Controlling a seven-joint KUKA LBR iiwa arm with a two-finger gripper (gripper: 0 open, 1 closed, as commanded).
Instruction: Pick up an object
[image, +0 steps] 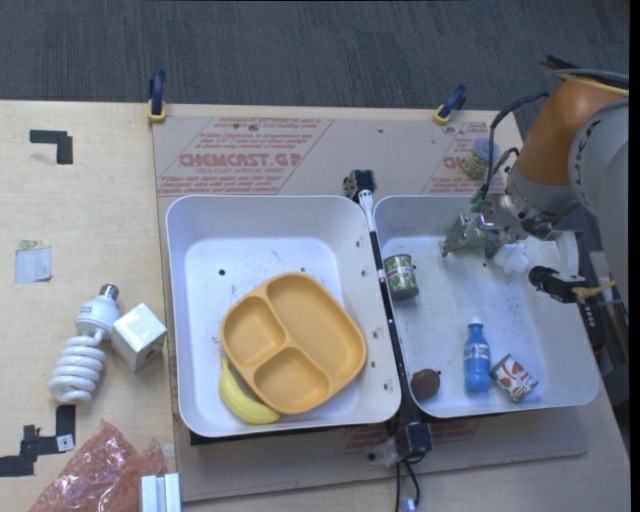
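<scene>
Hand (470, 236) of the grey arm hovers low over the far end of the right shallow white bin (560, 395), and whether it is spread or pressed together I cannot tell, though nothing shows gripped in it. Every candidate lies on the bin floor, apart from it: the small green-labelled jar (401, 276) near the left wall, the blue plastic bottle (477, 356), the red-and-white crumpled packet (514, 378) and the dark brown rounded lump (425, 382) toward the near end. By my reading the pick is not yet made, so choosing, closing and lifting all remain.
</scene>
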